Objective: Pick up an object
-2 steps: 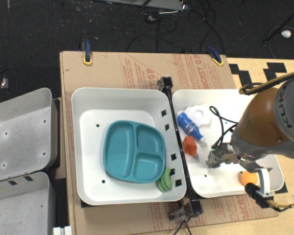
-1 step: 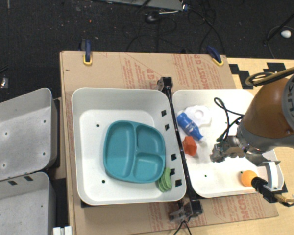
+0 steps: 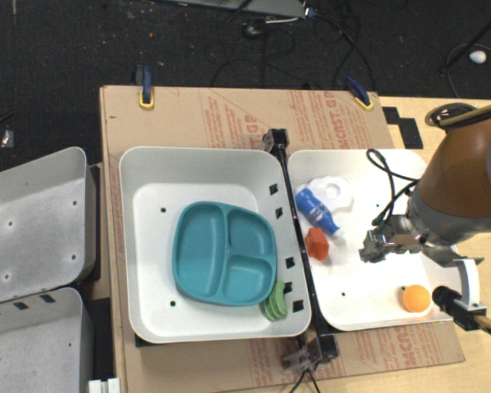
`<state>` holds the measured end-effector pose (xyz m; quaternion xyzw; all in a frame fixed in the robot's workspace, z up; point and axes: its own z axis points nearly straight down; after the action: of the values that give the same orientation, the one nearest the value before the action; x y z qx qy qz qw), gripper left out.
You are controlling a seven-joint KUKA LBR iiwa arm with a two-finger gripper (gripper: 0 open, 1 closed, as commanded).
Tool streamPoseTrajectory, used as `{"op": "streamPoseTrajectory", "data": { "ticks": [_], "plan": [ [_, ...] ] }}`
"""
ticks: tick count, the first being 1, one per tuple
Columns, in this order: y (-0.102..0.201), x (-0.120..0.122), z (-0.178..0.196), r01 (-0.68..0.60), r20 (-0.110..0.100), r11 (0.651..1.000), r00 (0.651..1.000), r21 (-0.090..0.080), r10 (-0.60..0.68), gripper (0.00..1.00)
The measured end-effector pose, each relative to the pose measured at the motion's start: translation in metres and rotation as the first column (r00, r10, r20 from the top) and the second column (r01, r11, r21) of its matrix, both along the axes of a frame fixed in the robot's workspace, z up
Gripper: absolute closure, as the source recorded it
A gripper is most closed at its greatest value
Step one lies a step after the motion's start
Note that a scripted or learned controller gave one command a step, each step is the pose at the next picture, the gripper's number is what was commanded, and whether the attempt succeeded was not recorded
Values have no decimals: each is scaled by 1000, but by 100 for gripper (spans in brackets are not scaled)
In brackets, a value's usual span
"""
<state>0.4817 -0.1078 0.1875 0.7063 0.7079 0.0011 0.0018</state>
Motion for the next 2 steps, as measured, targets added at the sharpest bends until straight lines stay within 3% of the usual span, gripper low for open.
{"op": "streamPoseTrajectory", "data": {
  "ticks": [1,2],
  "plan": [
    [-2,0,63,-1,3,1000,1000,-1,1,100],
    [41,26,67,-5,-1,1000,1000,1,5,100]
  ]
}}
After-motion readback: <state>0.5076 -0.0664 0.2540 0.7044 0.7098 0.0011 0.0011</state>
